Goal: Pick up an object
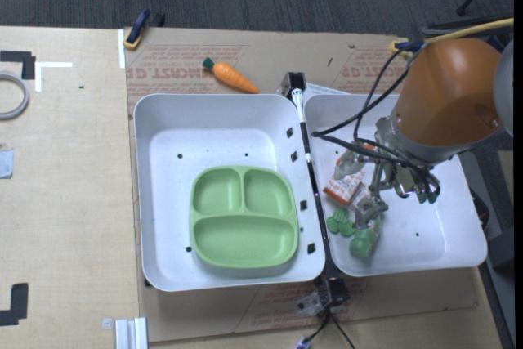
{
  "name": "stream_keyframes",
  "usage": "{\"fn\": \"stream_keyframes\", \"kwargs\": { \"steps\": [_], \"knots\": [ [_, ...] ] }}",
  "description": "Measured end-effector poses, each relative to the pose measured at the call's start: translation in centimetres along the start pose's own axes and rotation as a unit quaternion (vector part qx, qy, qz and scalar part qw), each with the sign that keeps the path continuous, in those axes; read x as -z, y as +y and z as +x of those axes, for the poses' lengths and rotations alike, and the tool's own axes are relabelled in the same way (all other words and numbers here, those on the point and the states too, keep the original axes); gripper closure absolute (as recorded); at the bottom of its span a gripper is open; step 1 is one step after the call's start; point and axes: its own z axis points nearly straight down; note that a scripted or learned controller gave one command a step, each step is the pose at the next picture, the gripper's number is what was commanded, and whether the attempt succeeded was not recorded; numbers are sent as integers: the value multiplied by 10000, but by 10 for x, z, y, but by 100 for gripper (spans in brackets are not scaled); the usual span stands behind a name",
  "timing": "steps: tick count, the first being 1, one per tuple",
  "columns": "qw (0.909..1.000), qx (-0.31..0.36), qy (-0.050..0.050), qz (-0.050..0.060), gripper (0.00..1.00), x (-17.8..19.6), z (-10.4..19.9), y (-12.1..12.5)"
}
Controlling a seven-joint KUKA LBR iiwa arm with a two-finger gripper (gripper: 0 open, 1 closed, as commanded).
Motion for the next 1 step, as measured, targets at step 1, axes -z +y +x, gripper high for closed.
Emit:
{"fn": "stream_keyframes", "kwargs": {
  "steps": [1],
  "knots": [
    [9872,1592,-2,0,0,0,6,5]
  ]
}}
